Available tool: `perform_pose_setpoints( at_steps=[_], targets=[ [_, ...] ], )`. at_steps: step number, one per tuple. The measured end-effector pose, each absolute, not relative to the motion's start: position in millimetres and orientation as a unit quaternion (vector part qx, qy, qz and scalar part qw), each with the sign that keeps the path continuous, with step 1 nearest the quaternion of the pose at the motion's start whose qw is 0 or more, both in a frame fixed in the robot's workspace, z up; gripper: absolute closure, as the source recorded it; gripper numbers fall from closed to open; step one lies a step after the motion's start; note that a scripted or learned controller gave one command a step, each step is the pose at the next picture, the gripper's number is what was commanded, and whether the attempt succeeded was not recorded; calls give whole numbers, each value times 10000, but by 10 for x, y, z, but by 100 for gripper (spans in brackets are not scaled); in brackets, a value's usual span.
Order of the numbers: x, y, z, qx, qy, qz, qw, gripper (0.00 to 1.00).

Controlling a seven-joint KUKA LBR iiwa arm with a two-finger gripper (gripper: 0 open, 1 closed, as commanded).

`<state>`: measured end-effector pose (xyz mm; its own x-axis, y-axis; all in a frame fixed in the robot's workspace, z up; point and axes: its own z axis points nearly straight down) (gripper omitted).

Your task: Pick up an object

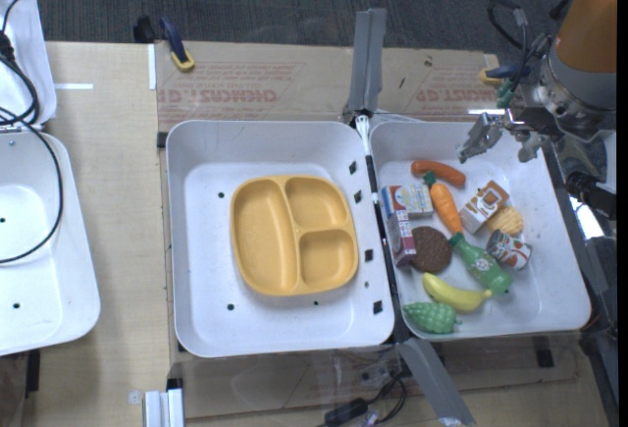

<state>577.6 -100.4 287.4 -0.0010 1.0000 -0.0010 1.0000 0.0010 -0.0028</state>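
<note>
Lying flat, orange carrot (446,206), green-tipped

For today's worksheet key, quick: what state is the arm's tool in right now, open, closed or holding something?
Tool: open, holding nothing, above the far edge of the right shallow white plastic bin.

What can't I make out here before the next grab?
- Pincer: small and blurred in the camera view; finger state unclear.
- Arm: cut off by the top and right edges.
- Box by the divider: label too small to read.
- Brown disc: partly covered by the green bottle.
- Right bin: far right corner hidden behind the arm.
</note>
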Motion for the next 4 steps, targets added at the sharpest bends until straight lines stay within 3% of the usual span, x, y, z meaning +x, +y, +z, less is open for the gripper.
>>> perform_pose_setpoints(
  at_steps=[1,2,3,4],
  targets=[
    [5485,-1166,1537,-7173,-6968,12,13,0],
    [5924,-1051,1075,-7855,-6187,-71,-116,0],
    [5943,-1064,1189,-7866,-6173,-95,-136,100],
    [5942,-1063,1188,-7867,-6172,-95,-134,0]
  ],
)
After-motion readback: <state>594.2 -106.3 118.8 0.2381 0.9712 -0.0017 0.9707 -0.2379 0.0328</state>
